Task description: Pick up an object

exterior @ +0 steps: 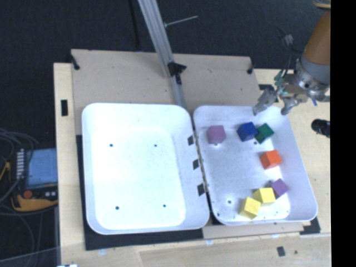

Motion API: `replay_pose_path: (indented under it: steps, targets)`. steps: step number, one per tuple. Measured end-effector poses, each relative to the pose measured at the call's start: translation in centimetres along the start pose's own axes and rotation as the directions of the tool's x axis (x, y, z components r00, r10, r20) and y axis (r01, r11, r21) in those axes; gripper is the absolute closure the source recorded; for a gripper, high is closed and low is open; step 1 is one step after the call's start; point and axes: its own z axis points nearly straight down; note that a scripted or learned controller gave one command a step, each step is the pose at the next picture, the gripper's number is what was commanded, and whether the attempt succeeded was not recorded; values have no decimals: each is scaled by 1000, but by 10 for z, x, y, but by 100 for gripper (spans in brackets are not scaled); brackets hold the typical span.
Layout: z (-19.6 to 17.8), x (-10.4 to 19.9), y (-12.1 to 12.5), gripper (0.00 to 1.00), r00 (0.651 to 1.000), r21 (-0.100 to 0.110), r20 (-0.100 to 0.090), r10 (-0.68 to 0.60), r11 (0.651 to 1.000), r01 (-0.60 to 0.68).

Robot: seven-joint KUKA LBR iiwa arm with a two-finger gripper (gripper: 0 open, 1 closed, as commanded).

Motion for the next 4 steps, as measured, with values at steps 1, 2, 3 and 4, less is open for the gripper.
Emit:
replay_pose_path:
  steps: [1,2,3,4]
  targets:
    - [0,0,0,0,1000,1,0,-3,1000,3]
    - [46,3,-8,0,1000,3,-1,3,1000,-3]
    - [95,3,2,0,1000,3,-1,-5,1000,5]
    - [121,0,8,0,1000,-21,8,-4,1000,4]
